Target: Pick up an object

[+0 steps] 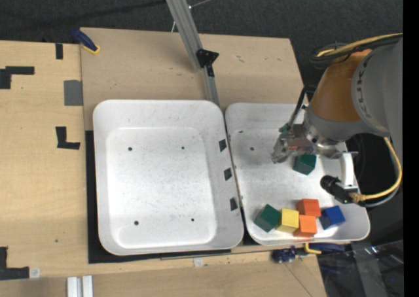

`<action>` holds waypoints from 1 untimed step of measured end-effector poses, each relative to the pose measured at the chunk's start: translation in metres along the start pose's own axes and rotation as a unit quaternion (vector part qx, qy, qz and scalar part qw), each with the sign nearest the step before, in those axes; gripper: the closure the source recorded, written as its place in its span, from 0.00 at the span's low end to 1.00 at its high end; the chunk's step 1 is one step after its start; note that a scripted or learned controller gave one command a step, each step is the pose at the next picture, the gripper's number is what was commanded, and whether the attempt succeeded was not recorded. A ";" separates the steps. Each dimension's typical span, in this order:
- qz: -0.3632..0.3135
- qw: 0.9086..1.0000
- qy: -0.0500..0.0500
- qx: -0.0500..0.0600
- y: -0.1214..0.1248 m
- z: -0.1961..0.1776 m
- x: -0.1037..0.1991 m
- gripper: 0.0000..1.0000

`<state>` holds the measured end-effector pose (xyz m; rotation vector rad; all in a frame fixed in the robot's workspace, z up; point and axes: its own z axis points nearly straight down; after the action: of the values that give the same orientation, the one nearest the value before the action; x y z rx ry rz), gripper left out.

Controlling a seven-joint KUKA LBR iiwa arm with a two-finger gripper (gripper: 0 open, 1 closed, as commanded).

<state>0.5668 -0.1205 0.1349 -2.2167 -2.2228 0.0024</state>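
Bench seen from above, with two shallow white bins side by side at centre frame. The gripper hangs over the upper middle of the right bin; whether its fingers are released or clenched cannot be told, and nothing is seen between them. Just to its lower right, close beside the gripper, lies a dark green block, small and cube-like, resting on the bin floor. Along the lower edge of the same bin sits a tight cluster of blocks: a green block at the left, a yellow block touching it, two orange blocks next, one above the other, and a blue block at the right end. The left bin, larger in frame, shows a speckled floor with four dark dots. The grey arm with its orange band fills the right of the frame, overhanging the right bin's right side. A metal bar runs diagonally from the top of the frame down to the gap between the bins.
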 end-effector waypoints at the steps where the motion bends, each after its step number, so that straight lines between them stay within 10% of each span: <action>1: 0.001 1.000 0.000 -0.003 0.002 -0.042 0.002 1.00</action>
<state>0.5693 -0.1188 0.1771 -2.2215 -2.2250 -0.0034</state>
